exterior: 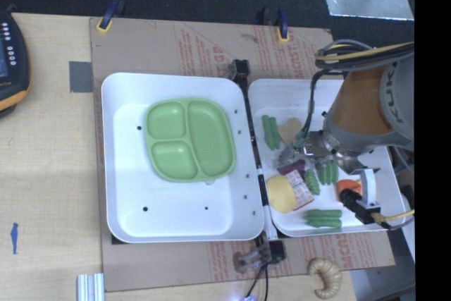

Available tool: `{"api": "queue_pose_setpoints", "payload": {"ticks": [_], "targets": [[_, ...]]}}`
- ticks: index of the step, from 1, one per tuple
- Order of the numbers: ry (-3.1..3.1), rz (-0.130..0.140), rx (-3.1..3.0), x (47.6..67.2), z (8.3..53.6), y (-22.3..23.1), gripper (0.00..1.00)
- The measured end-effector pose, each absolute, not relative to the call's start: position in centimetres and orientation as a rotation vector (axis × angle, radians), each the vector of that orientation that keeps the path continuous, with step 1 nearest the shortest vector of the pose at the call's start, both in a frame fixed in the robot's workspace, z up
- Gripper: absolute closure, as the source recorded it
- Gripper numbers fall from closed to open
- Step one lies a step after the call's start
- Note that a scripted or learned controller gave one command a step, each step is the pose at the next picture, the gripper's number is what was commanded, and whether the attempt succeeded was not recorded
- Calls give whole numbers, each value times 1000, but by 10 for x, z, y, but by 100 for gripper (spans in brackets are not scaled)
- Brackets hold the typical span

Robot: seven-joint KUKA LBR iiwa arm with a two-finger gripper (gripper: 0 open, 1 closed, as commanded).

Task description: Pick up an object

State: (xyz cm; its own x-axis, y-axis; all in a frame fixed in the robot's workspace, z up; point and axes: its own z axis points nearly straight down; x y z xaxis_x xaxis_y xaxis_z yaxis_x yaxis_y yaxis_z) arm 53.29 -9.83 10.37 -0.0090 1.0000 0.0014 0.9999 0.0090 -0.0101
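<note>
Green divided plate (190, 139) lying in left white bin (120, 208). Gripper (304, 146) down in right bin (394, 183) among toy food: green bean pods (324, 218), yellow lemon-like piece (280, 194), purple packet (296, 176). Fingers' state: cannot tell. Croissant (327, 275) out on surface (49, 187).

You're at a robotics lab table (49, 151): clamped cardboard sheet (183, 46), two white bins (120, 215), teach pendant (10, 60), cables (352, 49)
</note>
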Motion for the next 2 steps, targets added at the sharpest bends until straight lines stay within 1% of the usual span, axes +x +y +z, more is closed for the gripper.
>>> {"api": "queue_pose_setpoints", "payload": {"ticks": [1,2], "targets": [[-2227,8,-2210,533,120,-101,100],[-2227,8,-2210,532,120,-100,0]]}}
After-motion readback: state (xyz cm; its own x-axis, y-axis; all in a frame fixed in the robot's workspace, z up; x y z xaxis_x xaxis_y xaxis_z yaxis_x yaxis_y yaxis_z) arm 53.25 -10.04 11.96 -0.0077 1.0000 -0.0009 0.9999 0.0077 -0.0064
